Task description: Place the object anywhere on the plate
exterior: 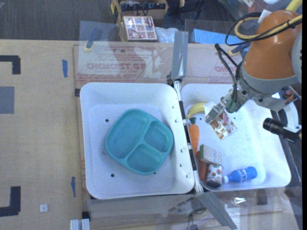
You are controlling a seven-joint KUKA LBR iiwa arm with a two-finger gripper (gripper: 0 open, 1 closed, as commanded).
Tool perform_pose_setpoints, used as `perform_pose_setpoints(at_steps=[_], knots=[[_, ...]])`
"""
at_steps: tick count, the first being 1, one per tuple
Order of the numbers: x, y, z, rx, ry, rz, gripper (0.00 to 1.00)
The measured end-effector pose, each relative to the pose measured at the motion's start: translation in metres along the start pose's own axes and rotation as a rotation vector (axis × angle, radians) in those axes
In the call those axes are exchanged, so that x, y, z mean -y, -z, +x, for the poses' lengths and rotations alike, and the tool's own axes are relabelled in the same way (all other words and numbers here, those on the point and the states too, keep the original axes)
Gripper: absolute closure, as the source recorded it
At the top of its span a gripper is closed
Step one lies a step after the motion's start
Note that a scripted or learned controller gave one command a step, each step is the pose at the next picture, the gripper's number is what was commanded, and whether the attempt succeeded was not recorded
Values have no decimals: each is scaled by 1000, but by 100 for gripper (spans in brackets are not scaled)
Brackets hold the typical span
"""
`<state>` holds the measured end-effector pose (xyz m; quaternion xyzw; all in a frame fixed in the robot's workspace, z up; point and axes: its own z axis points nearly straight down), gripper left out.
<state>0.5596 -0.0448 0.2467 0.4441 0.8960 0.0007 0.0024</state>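
The gripper [216, 113] hung over the far left part of the right bin [268, 147], and between its fingers it held a small flat packet [223, 125] with red and white print. The packet was tilted and seemed lifted a little above the bin floor. Just left of the gripper a yellow banana [195, 109] lay against the far left corner of this bin. Nearer, an orange carrot [194, 134] lay along the left wall. Below it was a small box with a green and brown pattern [210, 154], then a can with red spots [214, 174], and beside the can, to the right, a blue and white bottle [242, 175] lay on its side. In the left bin [96, 99] the teal plate [139, 141] with three compartments rested near the middle, with nothing on it. Both bins stood on the wooden table [38, 128].
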Motion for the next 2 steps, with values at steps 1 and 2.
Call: perform_pose_setpoints(at_steps=[1, 2], knots=[[-50, -62, 60, -4, 161, 3, 100], [-50, -62, 60, -4, 160, 2, 0]])
